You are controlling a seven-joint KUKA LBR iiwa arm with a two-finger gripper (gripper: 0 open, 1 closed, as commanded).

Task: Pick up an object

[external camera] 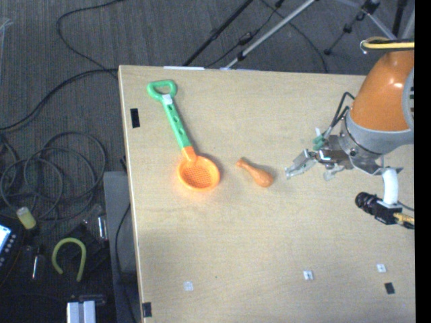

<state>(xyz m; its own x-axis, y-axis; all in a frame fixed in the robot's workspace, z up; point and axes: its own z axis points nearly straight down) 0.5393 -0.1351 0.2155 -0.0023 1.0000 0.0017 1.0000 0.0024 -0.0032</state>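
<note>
Arm: the grey arm with its orange band (385,93) enters from the right and leans leftward over the wooden board (269,247), wrist low, gripper (296,167) pointing toward the board's middle.
Fingers: they look slightly parted at the tips, with nothing between them — though they are small and blurred.
Small orange piece (256,172): a short club-shaped object lying flat on the board, just left of the gripper and apart from it; its long axis runs from upper left to lower right, narrow end to the upper left, thick end toward the gripper.
Scoop (183,140): a toy sieve spoon left of the orange piece, near it but not touching; orange round bowl at the lower right, green handle running up and to the left, ending in a loop near the board's top-left corner.
Hidden or cut off: the arm's upper links leave the picture at the right; the wrist fittings are a tangle of cable and metal — details cannot be told.
Floor: left of the board, dark carpet with coiled black cables (47,173).
</note>
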